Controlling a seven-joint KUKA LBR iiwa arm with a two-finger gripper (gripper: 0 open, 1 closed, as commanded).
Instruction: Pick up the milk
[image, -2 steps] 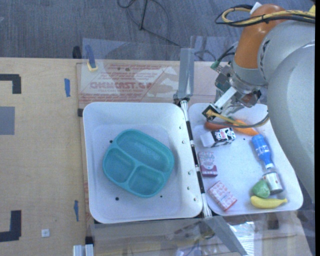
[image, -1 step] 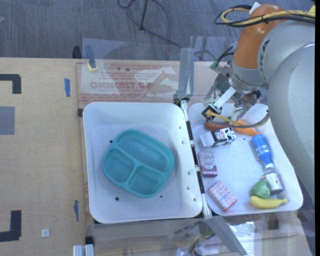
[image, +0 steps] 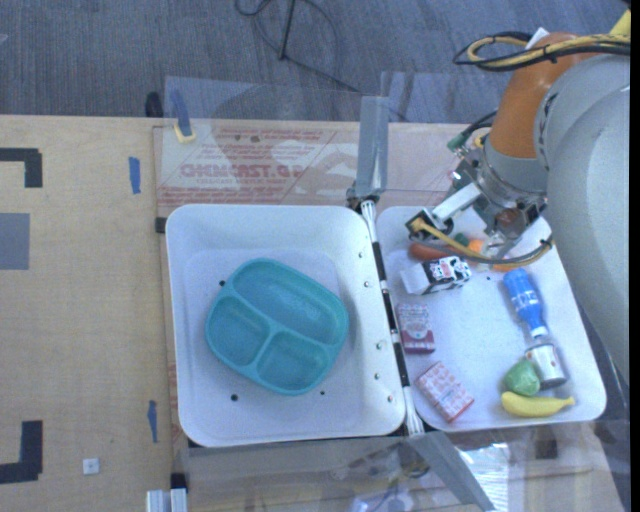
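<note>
My pincer (image: 470, 225) hangs over the right white bin's (image: 480, 345) top edge, near the small black-and-white milk carton (image: 437, 274); can't tell its state.

glossy white plastic bins (image: 190, 300), a smooth teal plastic tray (image: 277, 325), a matt wooden bench (image: 80, 300).
</note>
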